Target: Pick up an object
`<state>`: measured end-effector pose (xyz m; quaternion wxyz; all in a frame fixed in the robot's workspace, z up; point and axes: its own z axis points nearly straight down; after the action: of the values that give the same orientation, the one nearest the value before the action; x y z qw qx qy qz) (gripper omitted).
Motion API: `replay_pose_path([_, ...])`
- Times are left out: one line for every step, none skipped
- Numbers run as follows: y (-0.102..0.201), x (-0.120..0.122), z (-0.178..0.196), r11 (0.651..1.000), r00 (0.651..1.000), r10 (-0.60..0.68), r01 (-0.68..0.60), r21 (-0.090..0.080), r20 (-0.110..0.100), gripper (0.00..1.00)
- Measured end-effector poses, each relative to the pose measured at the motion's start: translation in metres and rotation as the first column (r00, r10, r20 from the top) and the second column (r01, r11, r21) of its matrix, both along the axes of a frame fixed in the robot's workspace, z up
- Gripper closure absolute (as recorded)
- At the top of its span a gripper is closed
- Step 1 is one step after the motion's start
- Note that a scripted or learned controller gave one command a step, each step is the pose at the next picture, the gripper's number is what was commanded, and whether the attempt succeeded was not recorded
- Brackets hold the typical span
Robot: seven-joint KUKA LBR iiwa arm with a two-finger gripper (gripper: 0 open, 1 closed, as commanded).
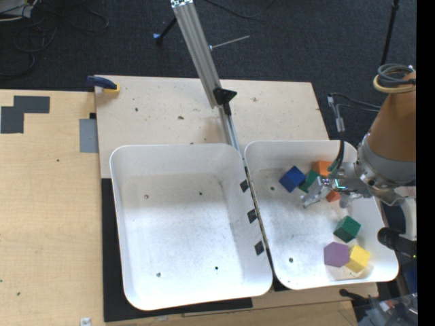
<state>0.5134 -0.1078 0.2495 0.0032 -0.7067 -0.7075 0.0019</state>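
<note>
The gripper (pixel 314 197) sits low in the right bin (pixel 299 277), its jaw state impossible to tell, with blue (pixel 292 178), green (pixel 310 180) and orange (pixel 322 168) blocks crowded just beyond it, so it may nudge instead of catching one.

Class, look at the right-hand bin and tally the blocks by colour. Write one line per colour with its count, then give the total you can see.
Blue block: 1
Green blocks: 2, one partly hidden by the hand
Orange block: 1
Purple block: 1
Yellow block: 1
Total: 6 blocks visible in the right bin
</note>
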Motion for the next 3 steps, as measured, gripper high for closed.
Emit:
replay_pose_path([-0.002,0.000,0.002,1.000,1.000,-0.004,0.004,-0.001,0.004,0.00])
replay_pose_path([0.008,0.005,-0.051,1.000,1.000,-0.004,0.004,0.000,-0.002,0.00])
replay_pose_path([0.012,-0.001,-0.114,1.000,1.000,-0.002,0.002,0.001,-0.004,0.00])
